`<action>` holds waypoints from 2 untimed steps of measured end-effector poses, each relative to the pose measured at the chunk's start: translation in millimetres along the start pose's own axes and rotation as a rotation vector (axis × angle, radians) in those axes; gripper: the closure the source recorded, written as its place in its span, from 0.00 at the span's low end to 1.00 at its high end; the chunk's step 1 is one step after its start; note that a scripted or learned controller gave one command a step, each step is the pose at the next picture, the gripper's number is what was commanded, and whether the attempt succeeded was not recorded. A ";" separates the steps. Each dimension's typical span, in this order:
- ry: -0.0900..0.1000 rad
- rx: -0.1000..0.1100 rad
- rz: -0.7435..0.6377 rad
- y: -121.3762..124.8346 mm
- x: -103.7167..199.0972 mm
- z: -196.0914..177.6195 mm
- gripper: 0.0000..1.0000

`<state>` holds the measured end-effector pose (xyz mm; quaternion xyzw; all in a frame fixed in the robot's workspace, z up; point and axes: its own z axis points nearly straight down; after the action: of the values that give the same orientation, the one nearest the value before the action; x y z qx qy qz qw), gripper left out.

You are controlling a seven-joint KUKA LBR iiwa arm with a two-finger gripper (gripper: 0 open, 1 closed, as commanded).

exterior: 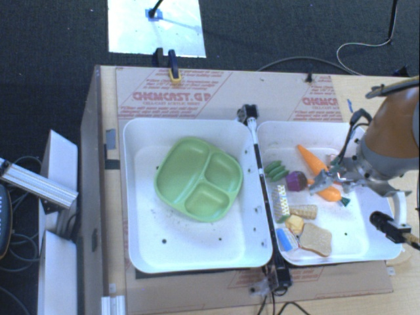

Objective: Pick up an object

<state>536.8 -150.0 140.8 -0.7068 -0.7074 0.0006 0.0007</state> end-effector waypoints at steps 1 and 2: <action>-0.003 -0.012 -0.002 55.0 -4.8 51.9 0.00; -0.004 -0.014 -0.004 55.6 -4.9 41.9 1.00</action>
<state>592.3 -154.9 98.8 -0.7055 -0.7087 -0.0030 -0.0054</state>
